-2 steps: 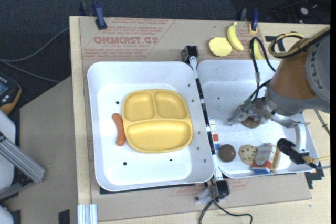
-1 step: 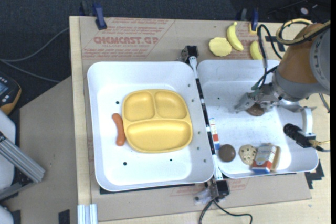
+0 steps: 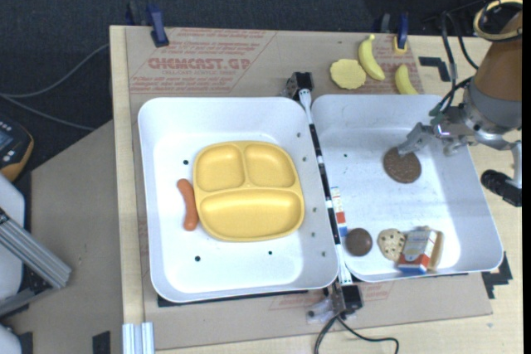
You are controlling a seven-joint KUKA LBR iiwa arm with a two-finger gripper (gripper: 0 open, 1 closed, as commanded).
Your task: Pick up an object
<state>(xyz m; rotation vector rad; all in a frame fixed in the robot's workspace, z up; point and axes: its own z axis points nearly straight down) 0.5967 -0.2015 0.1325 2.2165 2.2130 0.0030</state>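
My gripper (image 3: 430, 147) hangs over the back of the right bin (image 3: 465, 211), open and holding nothing. Its left finger (image 3: 408, 147) points down at a flat brown round cookie (image 3: 403, 167) and ends at the cookie's back edge; I cannot tell if they touch. At that bin's front lie a dark brown ball (image 3: 358, 241), a chocolate-chip cookie (image 3: 389, 242) and a small orange, white and blue box (image 3: 420, 249). The left bin (image 3: 166, 178) holds a yellow divided plate (image 3: 247, 191) with an orange-red sausage (image 3: 188, 204) beside its left edge.
Behind the right bin, on the bench, lie two toy bananas (image 3: 372, 59) (image 3: 405, 80) and a flat yellow piece (image 3: 348, 74). The ridge where the bins meet (image 3: 322, 178) runs down the middle. My arm's orange-banded wrist (image 3: 502, 79) stands over the right bin's back right corner.
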